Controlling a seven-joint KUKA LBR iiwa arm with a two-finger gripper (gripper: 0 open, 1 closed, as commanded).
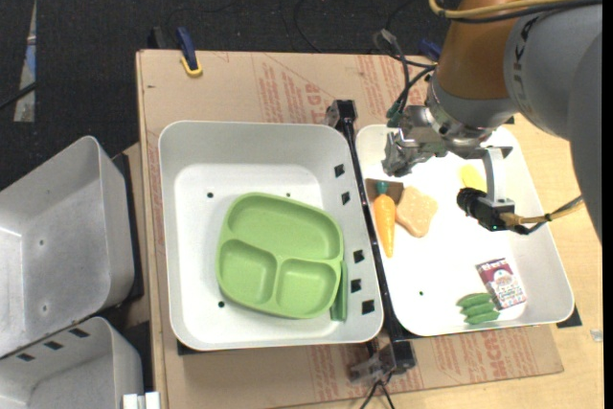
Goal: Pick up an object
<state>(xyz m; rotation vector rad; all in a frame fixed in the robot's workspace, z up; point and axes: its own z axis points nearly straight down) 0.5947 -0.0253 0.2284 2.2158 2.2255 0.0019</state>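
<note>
My gripper [396, 164] hangs over the far left part of the right bin [546, 249], just above and behind the orange carrot [385, 222]. A tan bread slice [418, 212] lies right next to the carrot. Nothing shows between the fingers. Partly hidden behind the wrist, a yellow piece [470, 176] lies farther right. Near the bin's front right sit a small maroon and white packet [501, 283] and a green pea pod [478, 306].
The left bin [192, 158] holds a green divided plate [280, 256]. A black divider runs between the two bins. More white bins [57, 244] stand off the bench at the left. The arm covers the right bin's far right corner.
</note>
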